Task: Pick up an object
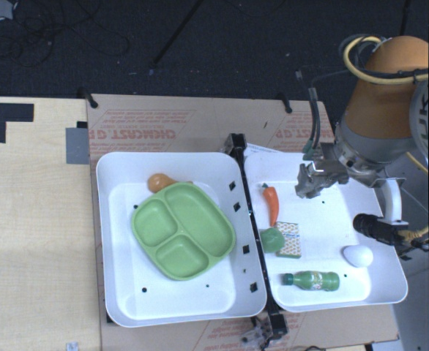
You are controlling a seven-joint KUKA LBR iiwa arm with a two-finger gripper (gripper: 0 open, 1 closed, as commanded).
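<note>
**Gripper hovers over the right bin**

Right now the gripper (313, 183) hangs over the upper half of the right bin (390, 287), the grey arm (379, 134) bending in from three o'clock with its orange band (390, 86) high at one o'clock. Open or closed? Cannot tell from this angle, and nothing shows in its grasp. At nine o'clock of it lies an orange carrot (271, 203). Toward seven o'clock sit a green lump (272, 240) and a patterned card (291, 240), touching. At six o'clock a green bottle (313, 281) lies on its side; a white egg (358, 255) rests near five o'clock. Across the divider, the left bin (119, 298) carries a green sectioned plate (182, 229) with an orange ball (159, 182) at its eleven o'clock edge.
</note>
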